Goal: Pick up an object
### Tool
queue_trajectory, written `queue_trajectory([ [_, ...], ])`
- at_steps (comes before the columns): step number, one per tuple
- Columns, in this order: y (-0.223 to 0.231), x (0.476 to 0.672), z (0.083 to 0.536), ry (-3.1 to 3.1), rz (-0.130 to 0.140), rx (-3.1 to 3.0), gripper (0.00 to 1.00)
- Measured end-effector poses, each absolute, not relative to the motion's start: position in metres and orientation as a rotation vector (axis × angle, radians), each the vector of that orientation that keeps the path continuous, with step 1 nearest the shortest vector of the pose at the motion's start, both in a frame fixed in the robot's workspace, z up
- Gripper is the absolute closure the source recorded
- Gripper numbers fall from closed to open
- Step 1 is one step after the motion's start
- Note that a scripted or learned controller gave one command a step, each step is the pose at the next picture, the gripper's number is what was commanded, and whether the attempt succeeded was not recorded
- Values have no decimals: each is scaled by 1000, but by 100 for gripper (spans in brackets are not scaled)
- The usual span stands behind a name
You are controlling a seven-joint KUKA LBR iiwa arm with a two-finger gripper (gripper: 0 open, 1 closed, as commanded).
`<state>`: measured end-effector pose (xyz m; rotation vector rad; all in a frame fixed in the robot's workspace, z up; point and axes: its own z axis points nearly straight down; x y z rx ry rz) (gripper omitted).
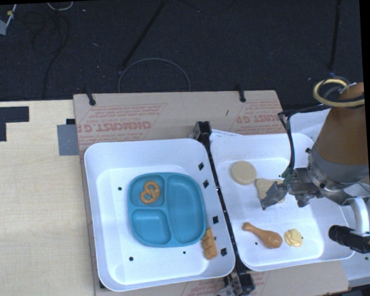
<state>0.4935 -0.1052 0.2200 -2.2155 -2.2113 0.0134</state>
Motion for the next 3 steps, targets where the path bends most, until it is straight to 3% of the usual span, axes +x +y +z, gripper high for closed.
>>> queue_trajectory([
  [1, -105, 496, 226, -2220, 2, -2221, 0],
  [3, -120, 485, 122, -2215, 7, -2216, 0],
])
